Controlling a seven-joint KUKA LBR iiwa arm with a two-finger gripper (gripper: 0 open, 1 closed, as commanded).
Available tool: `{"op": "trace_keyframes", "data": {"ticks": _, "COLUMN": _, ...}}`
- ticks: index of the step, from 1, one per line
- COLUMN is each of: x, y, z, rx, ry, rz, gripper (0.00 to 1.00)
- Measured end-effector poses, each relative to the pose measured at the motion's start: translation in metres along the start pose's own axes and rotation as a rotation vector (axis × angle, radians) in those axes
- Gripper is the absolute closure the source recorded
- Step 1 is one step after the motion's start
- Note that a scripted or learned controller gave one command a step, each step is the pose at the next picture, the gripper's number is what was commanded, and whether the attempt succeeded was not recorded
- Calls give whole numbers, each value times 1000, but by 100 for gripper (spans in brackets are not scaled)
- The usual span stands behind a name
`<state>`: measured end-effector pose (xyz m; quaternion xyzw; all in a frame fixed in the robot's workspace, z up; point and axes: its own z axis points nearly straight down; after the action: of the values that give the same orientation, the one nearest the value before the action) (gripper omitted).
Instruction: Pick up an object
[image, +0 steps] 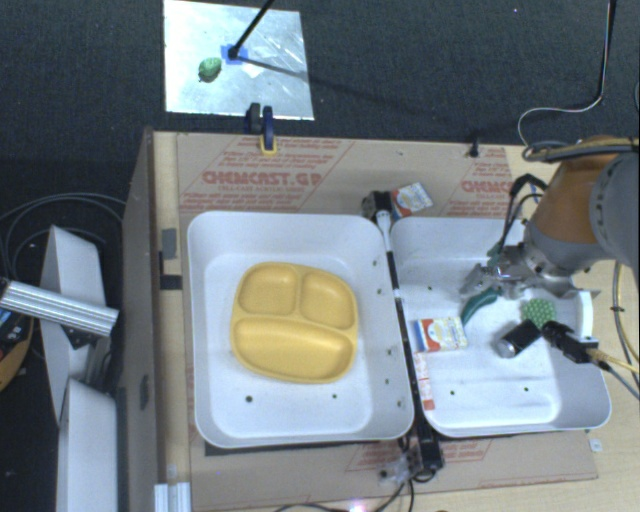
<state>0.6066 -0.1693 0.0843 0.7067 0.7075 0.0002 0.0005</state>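
In the camera view the gripper (492, 280) is low over the upper part of the right bin (500, 400), reaching in from the right. A slim teal piece (478, 302) lies just under and to the left of it, so close that I cannot tell whether they touch. Nor can I tell from this slant whether the gripper is open or closed.

Judging by that, the pick is at the approach-or-grasp stage. Nothing is visibly lifted, so securing a thing and raising it clear of the bin is yet to be done.

The teal piece looks the likeliest target. Its long axis runs on a diagonal, from the upper right near the gripper down to the lower left, with a slight curve. The lower end points toward a small printed card (440, 333) lying flat nearby. A green knobbly thing (540, 310) sits to the right of the gripper, apart from the teal piece.

The left bin (220, 400) holds a yellow divided plate (295, 320), well apart from the arm. Both bins rest on the card-covered surface (330, 160).
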Motion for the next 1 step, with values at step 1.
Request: {"op": "trace_keyframes", "data": {"ticks": 1, "x": 0, "y": 1, "z": -11, "rx": -4, "ry": -1, "rz": -1, "gripper": 100}}
